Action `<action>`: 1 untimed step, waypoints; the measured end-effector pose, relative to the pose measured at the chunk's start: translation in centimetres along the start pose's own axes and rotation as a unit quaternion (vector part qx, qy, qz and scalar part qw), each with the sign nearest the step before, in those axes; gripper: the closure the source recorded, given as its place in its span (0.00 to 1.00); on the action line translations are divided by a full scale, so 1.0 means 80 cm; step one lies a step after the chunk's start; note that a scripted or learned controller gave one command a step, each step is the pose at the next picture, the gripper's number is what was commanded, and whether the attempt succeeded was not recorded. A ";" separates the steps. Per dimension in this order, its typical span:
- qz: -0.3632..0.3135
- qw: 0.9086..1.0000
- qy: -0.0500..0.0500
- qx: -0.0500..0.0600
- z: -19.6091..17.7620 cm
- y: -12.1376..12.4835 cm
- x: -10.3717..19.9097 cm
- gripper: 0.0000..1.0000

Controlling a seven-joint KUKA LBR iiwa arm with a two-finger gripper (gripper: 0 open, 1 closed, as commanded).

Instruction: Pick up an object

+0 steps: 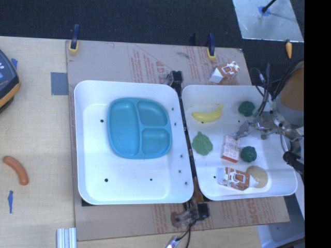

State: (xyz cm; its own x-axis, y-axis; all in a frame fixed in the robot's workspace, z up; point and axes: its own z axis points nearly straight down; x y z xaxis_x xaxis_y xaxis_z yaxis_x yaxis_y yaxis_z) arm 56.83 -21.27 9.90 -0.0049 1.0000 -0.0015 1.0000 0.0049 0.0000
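Observation:
The right bin (274, 190) holds a yellow banana (207, 114), a light green leafy vegetable (202, 143), two dark green broccoli pieces (246, 107) (249, 153), an orange-and-white carton (230, 149), a second carton (234, 179) lying flat and a beige round piece (257, 175). My gripper (257, 126) hangs over the bin's right half, between the two broccoli pieces and just right of the upright carton. Nothing shows in its grasp.
The left bin (88, 185) carries a blue divided plate (139, 127). A small carton (224, 72) lies on the cardboard behind the right bin. A sausage (16, 169) and a dark device (6, 79) sit on the bench at the far left.

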 end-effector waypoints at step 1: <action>0.001 1.000 -0.001 -0.004 0.004 -0.063 0.036 0.00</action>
State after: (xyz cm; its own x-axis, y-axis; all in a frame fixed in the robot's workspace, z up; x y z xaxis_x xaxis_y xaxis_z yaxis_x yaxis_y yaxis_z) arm 51.79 -18.44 9.57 -0.0034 1.0000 -0.0040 1.0000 0.0034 0.0077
